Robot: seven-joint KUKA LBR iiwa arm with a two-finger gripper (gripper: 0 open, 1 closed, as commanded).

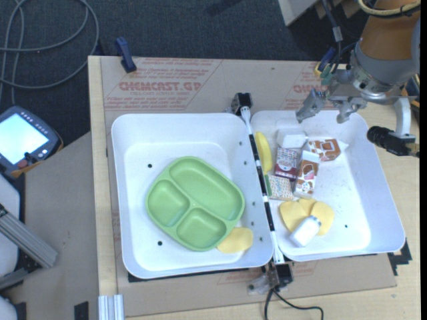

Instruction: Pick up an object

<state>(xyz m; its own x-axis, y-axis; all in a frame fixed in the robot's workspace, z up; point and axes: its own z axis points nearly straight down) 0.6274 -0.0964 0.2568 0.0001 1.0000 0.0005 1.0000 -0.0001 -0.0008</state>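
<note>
Camera view, looking down: the desk (200, 79) carries two white bins. The claw (331, 107) hangs released, fingers spread and holding nothing, over the far rim of the right bin (383, 199). Candidate objects lie below and left of it: a cluster of small packets (300, 165), a yellow banana-shaped piece (264, 151), then yellow pieces and a white bottle (305, 231). The packets seem to overlap, so a descent could pinch two or slip off. Bare bin floor lies below and right of the claw. Well to its left, the left bin (133, 139) holds a green divided plate (194, 203).
</note>
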